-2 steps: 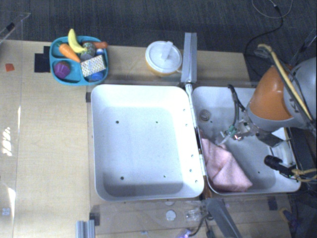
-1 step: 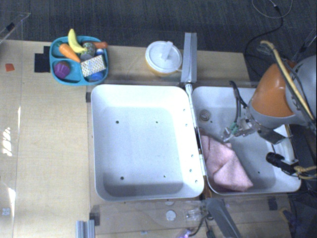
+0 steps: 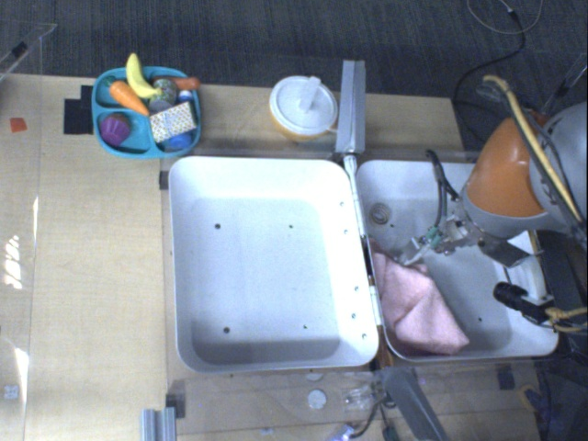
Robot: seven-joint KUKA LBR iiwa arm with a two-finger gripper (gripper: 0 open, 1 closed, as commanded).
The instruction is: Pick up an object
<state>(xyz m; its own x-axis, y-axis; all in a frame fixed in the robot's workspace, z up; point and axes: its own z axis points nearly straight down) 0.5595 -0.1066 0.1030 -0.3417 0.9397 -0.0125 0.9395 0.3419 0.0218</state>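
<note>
Two white bins [image 3: 266,265] on the bench [image 3: 83,246], one pink cloth [image 3: 418,310] in the right bin's near-left corner, just below the claw [image 3: 432,242], claw state impossible to tell.

**Bench layout, referenced to the left bin**

The left bin [image 3: 266,265] sits at bench centre. The right bin [image 3: 478,324] adjoins it directly on its right, walls side by side. A cloth [image 3: 418,306] lies in the right bin, against the wall nearest the left bin. The gripper [image 3: 424,243] hangs over the right bin, just behind the cloth, with the arm [image 3: 505,177] extending further right. Behind the left bin's far right corner stands a lidded cup [image 3: 303,107]. Behind its far left corner rests a tray [image 3: 142,113] holding several small items.
</note>
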